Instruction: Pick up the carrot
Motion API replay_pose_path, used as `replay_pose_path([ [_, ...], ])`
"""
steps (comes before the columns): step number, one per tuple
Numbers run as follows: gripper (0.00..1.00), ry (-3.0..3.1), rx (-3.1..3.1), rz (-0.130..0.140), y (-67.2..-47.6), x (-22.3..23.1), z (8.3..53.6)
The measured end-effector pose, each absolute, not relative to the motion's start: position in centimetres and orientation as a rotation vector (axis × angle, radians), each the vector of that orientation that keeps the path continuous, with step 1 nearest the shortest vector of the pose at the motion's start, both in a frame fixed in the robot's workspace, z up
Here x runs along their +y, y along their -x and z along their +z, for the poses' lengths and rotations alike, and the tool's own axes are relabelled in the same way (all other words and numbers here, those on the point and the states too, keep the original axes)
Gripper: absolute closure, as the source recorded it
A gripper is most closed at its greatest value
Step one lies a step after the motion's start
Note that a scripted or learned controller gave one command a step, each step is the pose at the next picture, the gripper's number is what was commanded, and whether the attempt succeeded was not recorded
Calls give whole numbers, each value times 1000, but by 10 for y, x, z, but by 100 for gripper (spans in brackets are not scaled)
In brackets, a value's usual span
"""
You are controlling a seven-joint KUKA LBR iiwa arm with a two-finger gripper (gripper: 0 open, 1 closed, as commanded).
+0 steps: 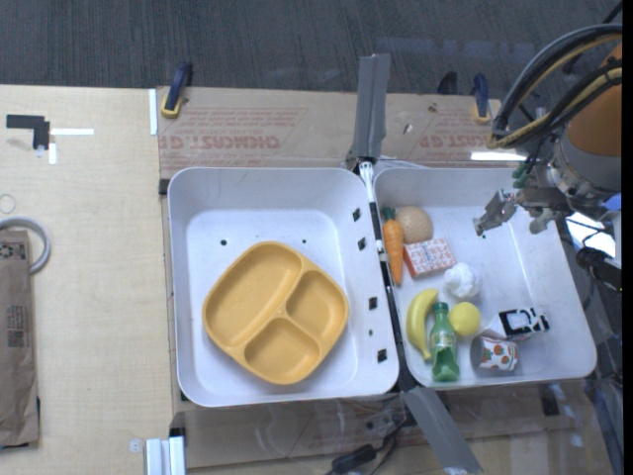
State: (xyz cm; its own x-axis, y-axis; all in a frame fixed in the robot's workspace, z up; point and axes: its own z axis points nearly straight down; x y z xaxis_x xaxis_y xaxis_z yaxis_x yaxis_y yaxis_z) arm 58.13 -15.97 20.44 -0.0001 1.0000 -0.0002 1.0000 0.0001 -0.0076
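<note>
Two white bins (188,295) sit on a cardboard-lined bench (267,127).

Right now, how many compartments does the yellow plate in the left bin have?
3. The yellow plate has one long compartment along its upper-left side, one at its right corner, and one at its bottom corner.

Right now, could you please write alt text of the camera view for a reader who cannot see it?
An orange carrot lies along the left wall of the right shallow white bin, among a banana, a green bottle and other small items, while the grey arm's two-finger gripper hovers open near the bin's upper right. The left white bin holds a yellow three-compartment plate.
</note>
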Motion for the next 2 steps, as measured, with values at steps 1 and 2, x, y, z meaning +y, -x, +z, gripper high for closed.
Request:
replay_pose_path([
  [1, 0, 2257, -2177, 11, -557, -86, 187],
  [2, 0, 2251, -2185, 11, -516, -54, 187],
])
